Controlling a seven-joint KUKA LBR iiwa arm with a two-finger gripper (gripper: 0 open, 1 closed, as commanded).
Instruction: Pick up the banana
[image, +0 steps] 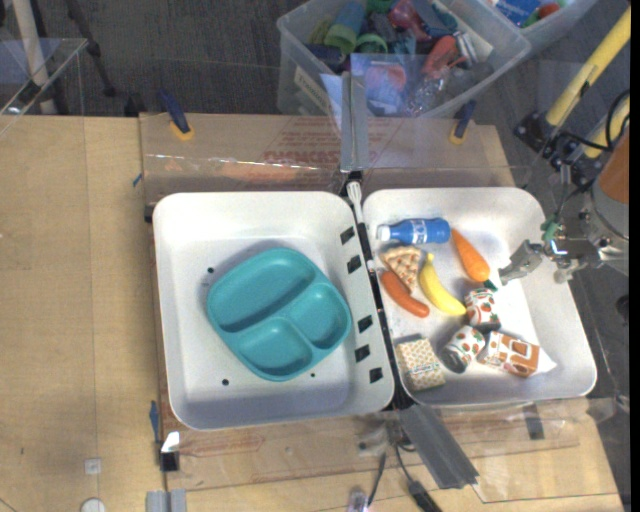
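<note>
The banana (438, 285) lies in the right bin (570, 350), between the hot dog (404, 294) and the carrot (472, 258), its long axis running from upper left down to lower right. The gripper (520, 262) hangs to the banana's right — past the carrot — holding nothing. Whether it is parted or closed I cannot tell from here.

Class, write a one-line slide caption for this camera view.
Gripper hovers over the right bin, right of the banana lying among toy foods.
</note>
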